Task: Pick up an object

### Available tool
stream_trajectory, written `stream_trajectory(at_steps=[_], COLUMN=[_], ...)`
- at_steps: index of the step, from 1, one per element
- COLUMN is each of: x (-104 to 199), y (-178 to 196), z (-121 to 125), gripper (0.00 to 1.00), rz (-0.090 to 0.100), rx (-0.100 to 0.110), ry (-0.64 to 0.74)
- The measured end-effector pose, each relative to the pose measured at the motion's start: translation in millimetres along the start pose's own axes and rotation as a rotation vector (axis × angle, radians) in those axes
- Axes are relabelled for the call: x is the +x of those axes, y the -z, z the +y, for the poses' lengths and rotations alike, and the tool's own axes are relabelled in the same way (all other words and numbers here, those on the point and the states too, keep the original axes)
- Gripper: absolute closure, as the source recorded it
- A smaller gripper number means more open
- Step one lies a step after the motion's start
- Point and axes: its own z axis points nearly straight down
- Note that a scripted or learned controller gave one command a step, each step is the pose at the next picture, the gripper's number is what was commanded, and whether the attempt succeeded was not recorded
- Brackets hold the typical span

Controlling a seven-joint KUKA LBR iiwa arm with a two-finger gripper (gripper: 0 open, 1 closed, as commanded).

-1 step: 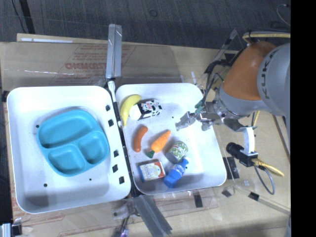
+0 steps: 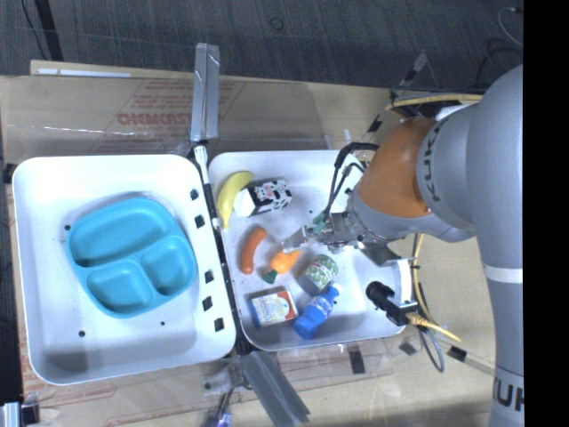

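The right bin (image 2: 347,163) holds several small items. A yellow banana (image 2: 229,195) lies at its upper left beside a black-and-white cow-patterned box (image 2: 269,195). Below them are an orange carrot-like piece (image 2: 252,248) and a small orange object (image 2: 284,261). A round greenish can (image 2: 318,273), a blue bottle (image 2: 316,312) and a red-and-white carton (image 2: 274,307) lie along the front. My gripper (image 2: 302,236) reaches in from the right and hangs low over the bin's middle, just above and right of the small orange object.
The left bin (image 2: 53,327) holds a blue divided plate (image 2: 132,254). A raised divider with clips (image 2: 213,256) separates the two bins. The arm's grey body and orange band (image 2: 396,185) cover the right bin's right side. Cables hang by the bin's right front corner (image 2: 418,318).
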Motion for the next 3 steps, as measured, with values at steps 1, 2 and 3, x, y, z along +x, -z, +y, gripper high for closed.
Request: stream_trajectory(at_steps=[1, 2, 3], x=[-8.7, -7.0, -6.8], y=[-8.2, -2.2, -2.2], z=[-24.2, -25.6, -25.6], gripper=[0.0, 1.0, 0.0], rz=[-0.008, -0.002, -0.003], rx=[-0.003, 0.006, 0.006], ry=[0.094, 0.101, 0.101])
